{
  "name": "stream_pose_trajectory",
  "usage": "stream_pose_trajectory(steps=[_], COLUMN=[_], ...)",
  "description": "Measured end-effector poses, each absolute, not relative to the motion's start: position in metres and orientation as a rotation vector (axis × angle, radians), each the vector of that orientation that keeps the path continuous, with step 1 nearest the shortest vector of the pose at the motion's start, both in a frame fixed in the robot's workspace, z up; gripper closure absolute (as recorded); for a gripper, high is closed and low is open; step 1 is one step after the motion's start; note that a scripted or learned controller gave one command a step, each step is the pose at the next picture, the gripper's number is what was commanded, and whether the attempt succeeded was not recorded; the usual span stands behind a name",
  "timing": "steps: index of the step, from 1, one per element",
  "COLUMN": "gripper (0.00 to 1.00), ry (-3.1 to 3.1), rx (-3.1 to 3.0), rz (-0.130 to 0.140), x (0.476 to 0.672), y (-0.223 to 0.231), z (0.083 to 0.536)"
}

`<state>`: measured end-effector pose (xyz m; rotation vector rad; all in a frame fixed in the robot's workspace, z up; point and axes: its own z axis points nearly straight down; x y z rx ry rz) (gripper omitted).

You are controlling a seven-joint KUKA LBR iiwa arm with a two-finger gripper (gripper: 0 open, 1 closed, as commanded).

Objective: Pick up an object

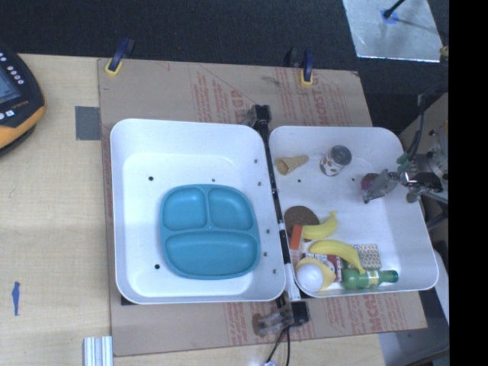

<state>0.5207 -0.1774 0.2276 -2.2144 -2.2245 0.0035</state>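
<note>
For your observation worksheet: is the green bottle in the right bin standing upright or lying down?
Lying down. The green bottle rests on its side along the right bin's near edge, beside the bananas.

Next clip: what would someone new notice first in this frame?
Probably the blue tray, sitting alone in the left bin. Next, the clutter at the right bin's near end: bananas, a green bottle, a white ball. The tool reaches in over that bin's right rim, apart from the pile.
</note>
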Motion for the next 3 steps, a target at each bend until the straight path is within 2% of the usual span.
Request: stream_pose_trajectory(steps=[1,2,3], gripper=[0.0,0.0,0.0], ry=[-2.236,-2.215,-2.236], rx=[-2.214,-2.212,-2.214], rz=[0.003,0.011,-0.007], x=[0.611,0.506,0.625], y=[-0.213,-0.21,-0.19], z=[0.127,0.122,0.122])
